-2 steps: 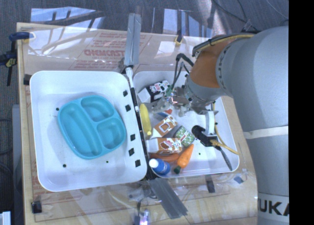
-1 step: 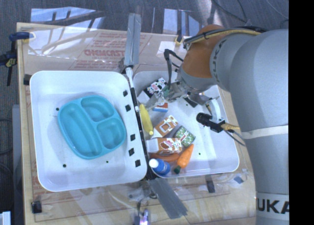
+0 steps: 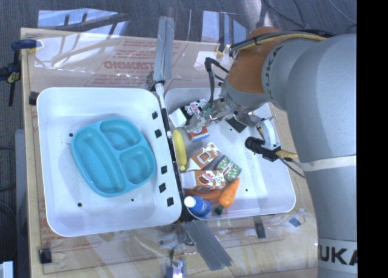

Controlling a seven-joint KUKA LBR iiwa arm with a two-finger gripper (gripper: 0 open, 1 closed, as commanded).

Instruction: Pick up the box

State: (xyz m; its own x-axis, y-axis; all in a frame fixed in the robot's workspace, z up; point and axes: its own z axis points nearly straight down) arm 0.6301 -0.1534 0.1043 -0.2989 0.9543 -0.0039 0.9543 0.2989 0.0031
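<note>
Several small printed boxes lie in the right bin [image 3: 276,189]: an orange and white one [image 3: 205,155] in the middle, a green one [image 3: 226,167] to its right, and a red and white one [image 3: 209,179] below. Another small orange box [image 3: 198,132] lies at the bin's far left, just under my gripper [image 3: 205,115]. The gripper hangs low over the bin's upper left corner, with the orange wrist band [image 3: 248,70] above it. A small white and red item [image 3: 194,109] sits right beside the gripper's tip; whether it touches is unclear.
A yellow banana [image 3: 180,148] lies along the right bin's left wall. A carrot [image 3: 228,192] and a blue-capped bottle [image 3: 197,206] rest at its near edge. The left bin [image 3: 54,113] holds a blue divided plate [image 3: 114,155]. The grey arm covers the right side.
</note>
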